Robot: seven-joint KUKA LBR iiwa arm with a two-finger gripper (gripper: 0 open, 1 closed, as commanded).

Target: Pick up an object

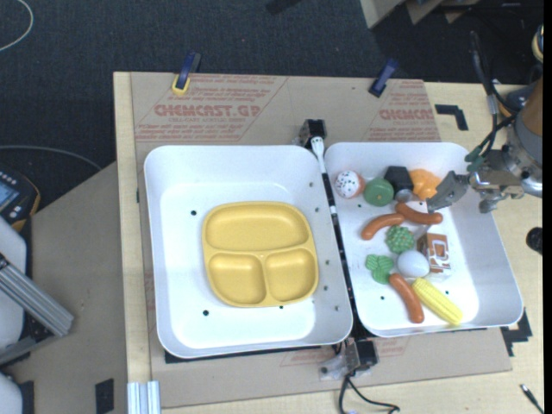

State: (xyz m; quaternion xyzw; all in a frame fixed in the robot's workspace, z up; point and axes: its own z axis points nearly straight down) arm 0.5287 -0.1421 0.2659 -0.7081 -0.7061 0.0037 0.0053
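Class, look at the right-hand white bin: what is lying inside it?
The right bin holds a spotted die, a green round piece, a black block, sausages, broccoli, an egg and corn. Whatever lies beneath this cluster is covered.

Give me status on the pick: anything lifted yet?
Nothing lifted. The pincer hangs over the right bin near the orange toy, with no object visible in it. Sausages, corn and the rest lie in the bin. Grasp and lift remain.
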